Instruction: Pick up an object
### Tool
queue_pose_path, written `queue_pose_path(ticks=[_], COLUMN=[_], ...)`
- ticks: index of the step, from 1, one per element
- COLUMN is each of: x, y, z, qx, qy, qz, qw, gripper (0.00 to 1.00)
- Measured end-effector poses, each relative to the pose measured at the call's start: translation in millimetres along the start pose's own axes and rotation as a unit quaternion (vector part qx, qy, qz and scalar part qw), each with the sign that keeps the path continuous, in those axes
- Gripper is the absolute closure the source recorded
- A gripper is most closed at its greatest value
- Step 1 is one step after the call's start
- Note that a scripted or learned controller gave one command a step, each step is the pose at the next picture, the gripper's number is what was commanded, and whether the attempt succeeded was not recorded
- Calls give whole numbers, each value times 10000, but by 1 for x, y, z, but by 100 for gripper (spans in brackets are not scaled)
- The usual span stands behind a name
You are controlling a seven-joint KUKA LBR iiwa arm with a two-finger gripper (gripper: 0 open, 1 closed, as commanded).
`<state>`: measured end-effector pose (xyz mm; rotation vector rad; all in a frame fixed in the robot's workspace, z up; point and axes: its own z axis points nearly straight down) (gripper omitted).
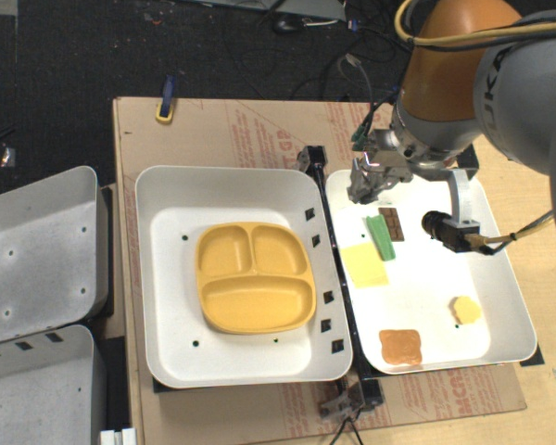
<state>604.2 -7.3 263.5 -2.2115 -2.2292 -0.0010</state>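
My gripper (365, 190) hangs over the far left part of the right bin (510, 281), just above and left of a green stick (381, 238) that lies beside a small brown block (392, 224). A yellow square pad (364, 266) sits right under the green stick. Toward the near edge of that bin lie a small yellow lump (465, 311) and an orange-brown square (400, 346). Nothing shows between the fingers.
The left bin (157, 248) holds a yellow divided tray (256, 277). Black clips line the wall between the two bins. A blue and yellow clamp (167, 101) sits at the bench's far left edge. Grey lids lie to the left of the bench.
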Motion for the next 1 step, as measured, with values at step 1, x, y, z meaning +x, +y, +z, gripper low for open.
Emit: queue_pose_path(ticks=[1], x=[62], y=[-5], z=[13], qx=[8], qy=[-1], qz=[-1], qw=[10000], gripper=[100])
